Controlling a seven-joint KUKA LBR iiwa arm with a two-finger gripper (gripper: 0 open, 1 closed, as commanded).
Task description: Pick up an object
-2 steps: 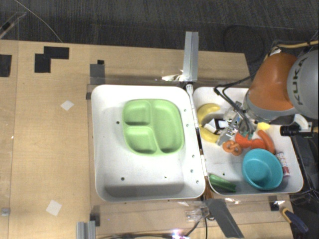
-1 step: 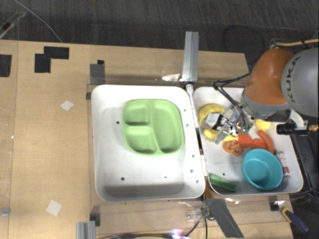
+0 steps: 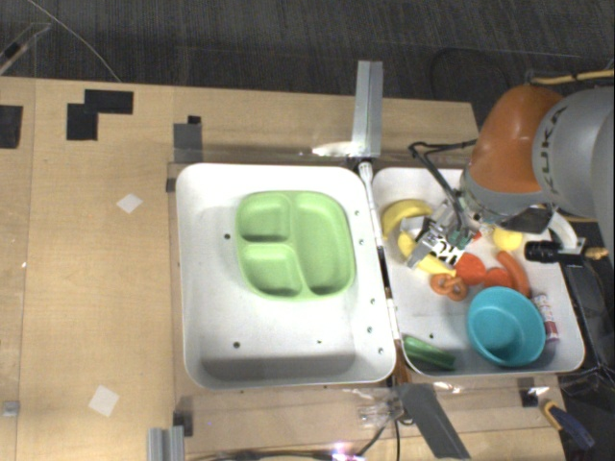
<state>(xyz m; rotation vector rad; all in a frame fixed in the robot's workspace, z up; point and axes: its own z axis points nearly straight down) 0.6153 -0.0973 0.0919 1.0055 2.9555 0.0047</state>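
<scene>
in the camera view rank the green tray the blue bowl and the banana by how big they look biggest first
1. Green tray, clearly largest.
2. Blue bowl.
3. Banana, smallest as seen, though the end effector covers part of it.

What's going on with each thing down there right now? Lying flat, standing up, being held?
green divided plate: lying flat, right way up, in the left bin.
teal bowl: upright in the right bin.
banana: lying beside the gripper.
gripper: low among the toys; grip unclear.
green vegetable: lying at the bin's near edge.
</scene>
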